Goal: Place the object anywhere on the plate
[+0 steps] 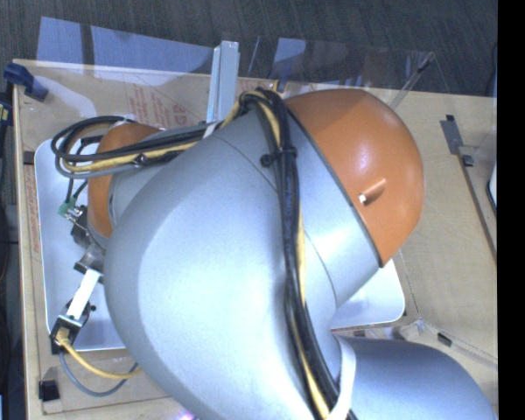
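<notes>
My grey arm (245,261) with its orange band (367,173) reaches over both bins and hides most of their floors, so whatever lies under it is covered. The wrist end points to the left bin (45,234). Below a second orange part (114,147), bits of the gripper (80,265) stick out over the left bin's floor, with a white piece and a yellow cable (87,366) beside them. The arm's bulk covers the gripper's tip, and I cannot make out anything held there.
Black and yellow cables (96,143) loop over the left bin's back part. A corner of the right bin (387,303) shows under the arm. A metal post (224,77) stands at the back between the bins. A blue clamp (22,79) sits at the bench's back left.
</notes>
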Robot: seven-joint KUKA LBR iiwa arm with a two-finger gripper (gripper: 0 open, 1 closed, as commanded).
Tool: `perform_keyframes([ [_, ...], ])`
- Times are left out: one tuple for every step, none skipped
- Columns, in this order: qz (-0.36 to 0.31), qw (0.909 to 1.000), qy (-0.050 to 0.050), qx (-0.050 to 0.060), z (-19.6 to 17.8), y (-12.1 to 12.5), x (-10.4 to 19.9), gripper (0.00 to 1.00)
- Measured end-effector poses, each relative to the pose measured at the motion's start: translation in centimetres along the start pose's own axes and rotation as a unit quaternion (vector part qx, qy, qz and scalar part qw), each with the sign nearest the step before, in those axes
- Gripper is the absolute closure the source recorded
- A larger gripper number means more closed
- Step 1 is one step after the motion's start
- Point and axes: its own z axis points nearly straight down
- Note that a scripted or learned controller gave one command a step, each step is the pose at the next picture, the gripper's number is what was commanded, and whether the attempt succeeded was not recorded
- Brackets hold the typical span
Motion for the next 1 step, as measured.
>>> perform_keyframes([
  [0.142,0.9898,0.002,0.0,-10.42,2.25,-2.44,1.0],
])
